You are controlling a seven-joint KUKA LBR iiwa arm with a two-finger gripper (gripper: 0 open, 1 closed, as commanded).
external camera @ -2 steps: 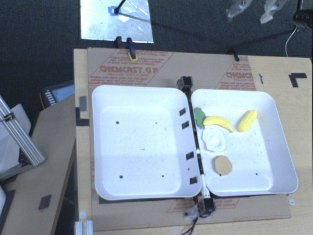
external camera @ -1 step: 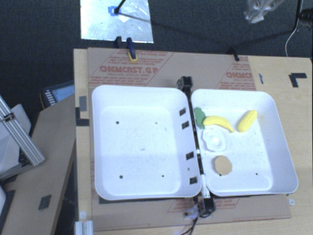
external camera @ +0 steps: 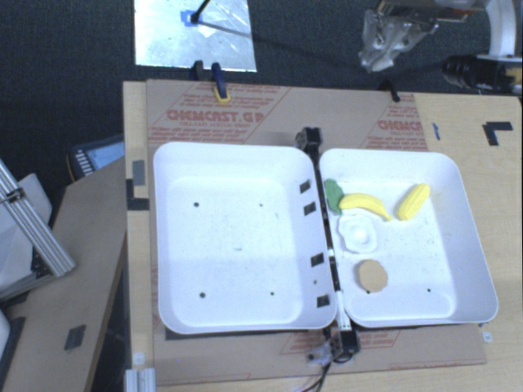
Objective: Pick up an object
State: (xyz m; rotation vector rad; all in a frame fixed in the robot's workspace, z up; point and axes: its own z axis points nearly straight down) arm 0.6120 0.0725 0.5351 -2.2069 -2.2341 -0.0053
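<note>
The claw (external camera: pixel 377 54) hangs in the upper right of the frame, above the dark floor beyond the far edge of the bench (external camera: pixel 245 109), and it is blurred enough that I cannot tell how it stands; nothing can be seen in its grip. All the things that could be picked up lie well below it in the frame, in the right bin (external camera: pixel 470 251), gathered toward that bin's left half. A green piece (external camera: pixel 333 194) sits against the divider between the bins, at the upper left of the right bin. Just beside it, to its right, lies a banana (external camera: pixel 365 205), curved and yellow, touching or nearly touching the green piece. Farther right, a short way apart from the banana, lies a yellow corn cob (external camera: pixel 413 201), tilted with its upper end toward the right. Below the banana rests a white fried-egg shape (external camera: pixel 359 237) (pale against the white floor, so its outline is faint), and below that a round tan cookie (external camera: pixel 373 277). The left bin (external camera: pixel 176 243) fills the middle left of the frame. A brown cardboard sheet with red lettering lies under both bins, and a shiny metal plate (external camera: pixel 194 21) lies on the floor at the upper left.
</note>
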